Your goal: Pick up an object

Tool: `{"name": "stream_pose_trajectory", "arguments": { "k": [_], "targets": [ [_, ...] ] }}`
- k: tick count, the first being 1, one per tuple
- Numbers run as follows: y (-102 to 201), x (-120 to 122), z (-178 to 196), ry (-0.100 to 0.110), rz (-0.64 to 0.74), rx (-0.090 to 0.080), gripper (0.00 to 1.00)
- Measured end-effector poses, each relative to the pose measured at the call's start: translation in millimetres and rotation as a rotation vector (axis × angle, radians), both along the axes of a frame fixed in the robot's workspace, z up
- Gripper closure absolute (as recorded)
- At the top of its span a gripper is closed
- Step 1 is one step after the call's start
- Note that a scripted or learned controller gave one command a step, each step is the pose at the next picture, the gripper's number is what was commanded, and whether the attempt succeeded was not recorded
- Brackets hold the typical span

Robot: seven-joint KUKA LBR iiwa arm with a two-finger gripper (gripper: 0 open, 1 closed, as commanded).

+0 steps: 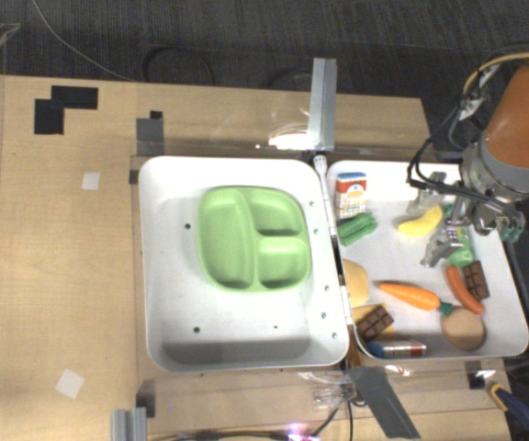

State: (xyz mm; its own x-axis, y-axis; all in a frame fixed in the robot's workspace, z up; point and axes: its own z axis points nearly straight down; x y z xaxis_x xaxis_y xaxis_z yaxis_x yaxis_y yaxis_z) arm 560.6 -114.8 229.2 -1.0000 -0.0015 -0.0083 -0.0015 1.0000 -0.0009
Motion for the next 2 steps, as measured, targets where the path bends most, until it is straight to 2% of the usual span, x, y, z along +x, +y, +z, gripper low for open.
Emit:
{"name": "stream_pose_trajectory", "arguments": {
  "k": [1, 2],
  "targets": [
    [-15.7, -14.1, -131.0, -0.005, 0.103, -0.002, 0.00],
    [-27.4, -44.3, -138.5, -0.012, 0.063, -0.002, 0.00]
  ]
}}
